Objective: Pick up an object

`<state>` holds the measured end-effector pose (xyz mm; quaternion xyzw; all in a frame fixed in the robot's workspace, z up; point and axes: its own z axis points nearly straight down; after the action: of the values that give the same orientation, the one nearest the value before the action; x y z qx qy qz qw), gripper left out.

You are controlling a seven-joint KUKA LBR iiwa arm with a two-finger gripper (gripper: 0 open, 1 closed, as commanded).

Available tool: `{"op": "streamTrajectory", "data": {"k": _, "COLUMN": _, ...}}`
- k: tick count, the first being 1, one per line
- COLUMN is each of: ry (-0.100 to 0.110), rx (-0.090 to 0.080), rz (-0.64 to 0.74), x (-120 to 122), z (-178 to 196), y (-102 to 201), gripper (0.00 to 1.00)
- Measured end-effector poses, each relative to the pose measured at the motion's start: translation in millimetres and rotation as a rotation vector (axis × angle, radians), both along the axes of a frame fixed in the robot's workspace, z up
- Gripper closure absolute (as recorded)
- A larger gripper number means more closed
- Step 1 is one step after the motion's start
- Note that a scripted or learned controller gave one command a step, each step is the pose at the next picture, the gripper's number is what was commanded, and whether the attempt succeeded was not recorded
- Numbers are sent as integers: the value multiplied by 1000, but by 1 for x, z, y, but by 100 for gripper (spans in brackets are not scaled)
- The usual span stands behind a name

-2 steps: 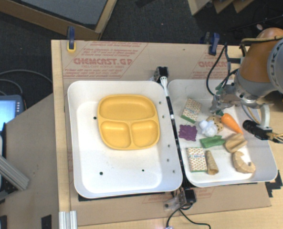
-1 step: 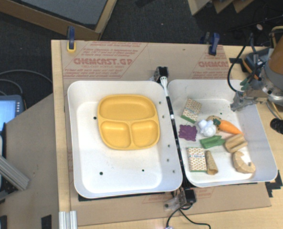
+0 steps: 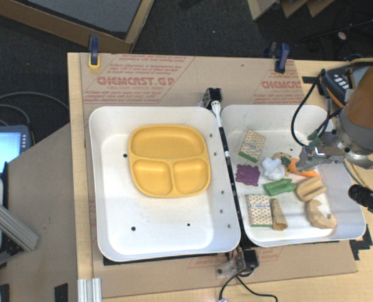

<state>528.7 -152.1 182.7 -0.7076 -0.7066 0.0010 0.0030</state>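
Arm enters from 3 o'clock, gripper (image 3: 304, 162) low over the right bin (image 3: 261, 115), near that bin's centre-right; whether it's wide, narrow or holding can't be told, too small and blurred; candidate objects cluster in that bin: orange piece (image 3: 291, 164) and white lump (image 3: 272, 166) just beside the tip at 9 o'clock, green piece (image 3: 278, 186) at 7 o'clock, purple piece (image 3: 247, 174) further toward 9; likely placed there as the pick pile; left bin (image 3: 111, 168) bears a yellow divided tray (image 3: 170, 160), well apart
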Motion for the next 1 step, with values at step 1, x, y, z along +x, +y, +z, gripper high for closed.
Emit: {"op": "streamTrajectory", "data": {"k": 1, "ry": -1, "rx": 0, "rz": 1, "x": -44, "z": 14, "y": 32, "gripper": 100}}
